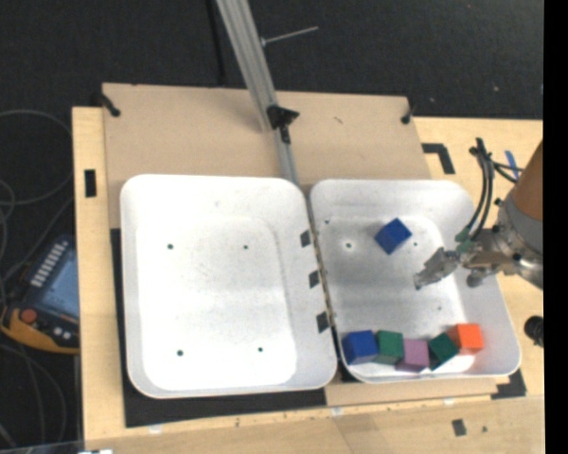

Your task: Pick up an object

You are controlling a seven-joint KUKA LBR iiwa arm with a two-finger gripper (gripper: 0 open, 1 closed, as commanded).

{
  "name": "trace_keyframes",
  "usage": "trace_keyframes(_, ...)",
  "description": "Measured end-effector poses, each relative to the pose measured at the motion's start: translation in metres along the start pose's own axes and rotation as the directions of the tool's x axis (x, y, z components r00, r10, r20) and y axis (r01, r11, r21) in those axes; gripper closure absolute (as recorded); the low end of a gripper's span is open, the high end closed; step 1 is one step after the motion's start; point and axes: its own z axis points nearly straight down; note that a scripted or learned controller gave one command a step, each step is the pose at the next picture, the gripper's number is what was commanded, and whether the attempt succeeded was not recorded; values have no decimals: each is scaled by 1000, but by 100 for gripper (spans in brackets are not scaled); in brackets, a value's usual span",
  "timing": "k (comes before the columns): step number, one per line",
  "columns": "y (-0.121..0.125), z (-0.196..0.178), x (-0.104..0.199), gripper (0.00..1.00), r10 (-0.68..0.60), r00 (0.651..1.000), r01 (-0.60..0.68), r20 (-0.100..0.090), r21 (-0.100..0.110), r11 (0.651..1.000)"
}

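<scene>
six blocks [415, 349], right bin [360, 206]

The gripper [435, 268] hangs over the right bin [360, 206], just beside a lone blue cube [393, 235]. Along the near wall sit 5 blocks in a row: blue block [360, 345], green [390, 345], purple [416, 353], dark green [442, 348], orange [469, 337].

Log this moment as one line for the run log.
tool: over right bin, nothing seen held | blue cube: loose, upper middle | five blocks: along near wall | pick: not yet done
</scene>
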Motion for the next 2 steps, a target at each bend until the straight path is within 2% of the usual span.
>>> trace_keyframes(1, 61, 95, -39, 0, -4, 1000, 4, 0, 8, 1000)
trace_keyframes(2, 173, 157, -20, 0, -10, 1000, 10, -2, 2, 1000)
